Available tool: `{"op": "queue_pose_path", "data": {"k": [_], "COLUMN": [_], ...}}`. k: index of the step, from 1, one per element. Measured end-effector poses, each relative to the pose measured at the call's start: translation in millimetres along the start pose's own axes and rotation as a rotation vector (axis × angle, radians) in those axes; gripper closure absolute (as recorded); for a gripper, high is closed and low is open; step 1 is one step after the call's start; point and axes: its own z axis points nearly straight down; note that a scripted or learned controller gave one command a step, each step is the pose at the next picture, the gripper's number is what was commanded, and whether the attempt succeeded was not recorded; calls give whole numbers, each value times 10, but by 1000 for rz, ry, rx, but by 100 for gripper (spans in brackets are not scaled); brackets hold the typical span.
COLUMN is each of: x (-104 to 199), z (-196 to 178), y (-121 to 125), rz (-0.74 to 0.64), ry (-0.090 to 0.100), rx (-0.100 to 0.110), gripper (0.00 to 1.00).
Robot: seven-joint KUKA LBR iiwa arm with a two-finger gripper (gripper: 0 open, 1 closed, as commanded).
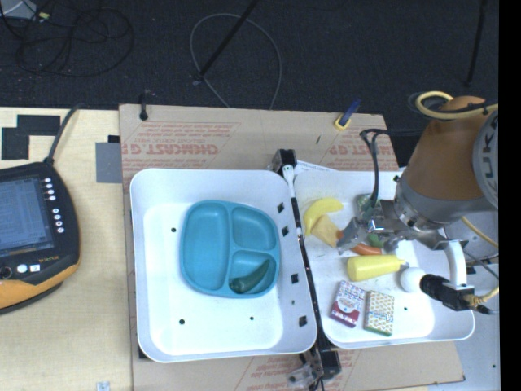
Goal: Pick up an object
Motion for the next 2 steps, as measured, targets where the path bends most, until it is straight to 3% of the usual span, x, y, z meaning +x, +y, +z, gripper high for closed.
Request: {"op": "queue_pose_path", "data": {"k": [1, 2], "x": [-361, -372], "z": [1148, 1009], "y": [24, 33], "rz": [4, 8], "ry": [-2, 0], "rx": [-7, -7], "gripper": [0, 100]}}
